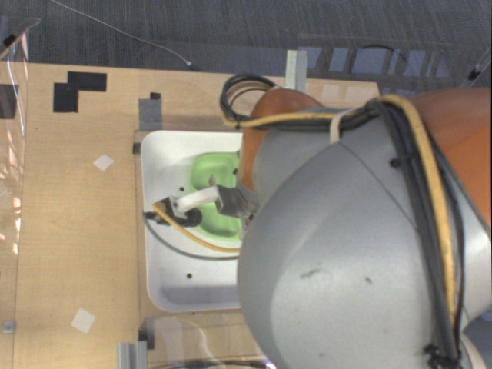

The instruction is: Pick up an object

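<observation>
one grey arm (361, 267) looms nearest you, its gripper (233, 201) down in the one white bin (177, 283) on show; spread or pressed together, you can't tell. one green object (211, 169) lies in that bin's far half, partly under the arm, long axis unclear. pale wood bench (77, 244), dark carpet (231, 14) beyond.
</observation>
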